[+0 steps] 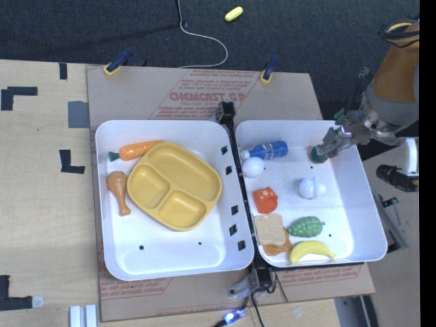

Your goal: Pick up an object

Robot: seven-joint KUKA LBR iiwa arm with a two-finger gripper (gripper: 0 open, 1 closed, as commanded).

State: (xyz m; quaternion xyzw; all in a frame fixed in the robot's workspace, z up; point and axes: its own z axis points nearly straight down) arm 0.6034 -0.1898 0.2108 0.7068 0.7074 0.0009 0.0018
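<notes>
Cardboard (204,97) under bins, red "CHEMCAST" print

Even, bright overhead light, soft faint shadows, mild overall blur, no glare.

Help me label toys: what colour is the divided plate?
Yellow; the divided plate shows in the camera view.

We lose most of the arm (398,80) past the right edge. The gripper (320,153) is too small for us to read, and a dark green bit at its tip stays unidentifiable. The slice of bread (270,229) hides part of something orange beneath.
</notes>
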